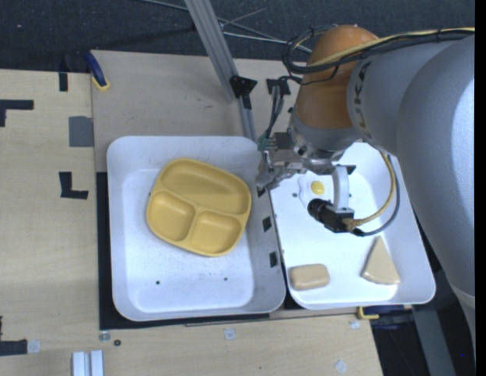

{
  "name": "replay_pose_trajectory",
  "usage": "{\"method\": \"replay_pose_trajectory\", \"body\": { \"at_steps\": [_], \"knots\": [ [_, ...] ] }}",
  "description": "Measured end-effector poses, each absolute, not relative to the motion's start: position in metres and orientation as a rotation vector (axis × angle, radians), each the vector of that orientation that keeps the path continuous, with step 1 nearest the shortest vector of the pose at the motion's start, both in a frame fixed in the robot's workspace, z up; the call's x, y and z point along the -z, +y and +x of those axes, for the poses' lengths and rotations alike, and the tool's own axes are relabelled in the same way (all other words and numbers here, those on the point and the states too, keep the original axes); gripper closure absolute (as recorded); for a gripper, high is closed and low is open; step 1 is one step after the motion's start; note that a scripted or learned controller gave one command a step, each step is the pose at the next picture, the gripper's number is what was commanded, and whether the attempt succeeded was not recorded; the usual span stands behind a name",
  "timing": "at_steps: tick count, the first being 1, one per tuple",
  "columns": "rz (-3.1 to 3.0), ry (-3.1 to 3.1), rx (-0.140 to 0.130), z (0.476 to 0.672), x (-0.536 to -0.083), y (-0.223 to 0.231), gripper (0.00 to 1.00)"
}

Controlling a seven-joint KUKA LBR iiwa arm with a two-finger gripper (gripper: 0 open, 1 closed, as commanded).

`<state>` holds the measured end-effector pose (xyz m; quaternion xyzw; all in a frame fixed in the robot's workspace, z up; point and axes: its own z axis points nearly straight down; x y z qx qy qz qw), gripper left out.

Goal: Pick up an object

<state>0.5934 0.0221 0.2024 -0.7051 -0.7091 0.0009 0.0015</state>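
In the left bin (133, 288) lies a yellow divided plate (199, 207), tilted a little. The right bin (408, 288) holds a small round yellow piece (317, 187) near its middle, a tan rounded block (309, 276) at the front and a tan wedge (381, 263) at the front right. My gripper (270, 175) hangs low over the right bin's left edge, close to the wall between the bins. It is just right of the plate's rim and left of the small yellow piece. I see nothing held in it.
The grey arm with its orange band (337, 53) covers the back right of the right bin. A black cable fitting (328, 215) hangs below the wrist over that bin. A slanted metal post (219, 53) stands behind the bins.
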Motion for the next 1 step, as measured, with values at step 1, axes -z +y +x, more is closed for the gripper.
{"method": "replay_pose_trajectory", "body": {
  "at_steps": [1],
  "knots": [
    [-2.212, -2.229, 0.001, 0.5903, -0.2186, 0.0792, 1.0]
  ]
}}
